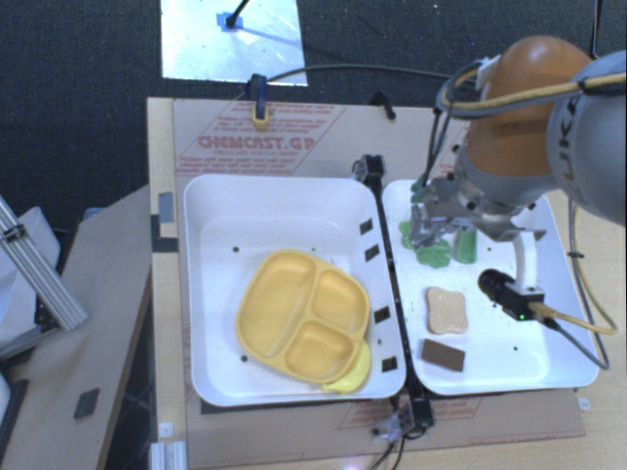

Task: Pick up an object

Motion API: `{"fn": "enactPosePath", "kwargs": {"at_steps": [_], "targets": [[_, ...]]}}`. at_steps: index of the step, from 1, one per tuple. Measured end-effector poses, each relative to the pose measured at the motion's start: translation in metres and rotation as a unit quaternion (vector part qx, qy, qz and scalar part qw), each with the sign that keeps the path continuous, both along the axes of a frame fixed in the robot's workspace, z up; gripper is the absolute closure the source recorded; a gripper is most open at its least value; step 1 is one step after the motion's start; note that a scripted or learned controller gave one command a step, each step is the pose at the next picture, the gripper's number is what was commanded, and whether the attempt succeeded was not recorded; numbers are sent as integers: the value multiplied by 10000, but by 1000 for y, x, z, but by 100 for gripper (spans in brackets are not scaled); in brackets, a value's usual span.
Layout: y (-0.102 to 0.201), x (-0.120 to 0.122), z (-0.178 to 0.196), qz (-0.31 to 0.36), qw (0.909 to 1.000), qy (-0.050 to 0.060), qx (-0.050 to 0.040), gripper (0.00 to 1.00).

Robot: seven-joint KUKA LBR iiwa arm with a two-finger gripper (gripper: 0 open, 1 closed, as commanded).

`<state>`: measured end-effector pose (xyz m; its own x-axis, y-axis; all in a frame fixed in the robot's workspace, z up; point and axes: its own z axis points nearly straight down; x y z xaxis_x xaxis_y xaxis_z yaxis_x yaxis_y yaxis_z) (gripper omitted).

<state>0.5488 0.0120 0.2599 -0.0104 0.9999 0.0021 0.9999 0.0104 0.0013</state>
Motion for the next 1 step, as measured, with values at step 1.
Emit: {"fn": "enactPosePath", "kwargs": {"at_steps": [1], "targets": [[47,-11,-3,-6,10000,3,-3,100]]}}
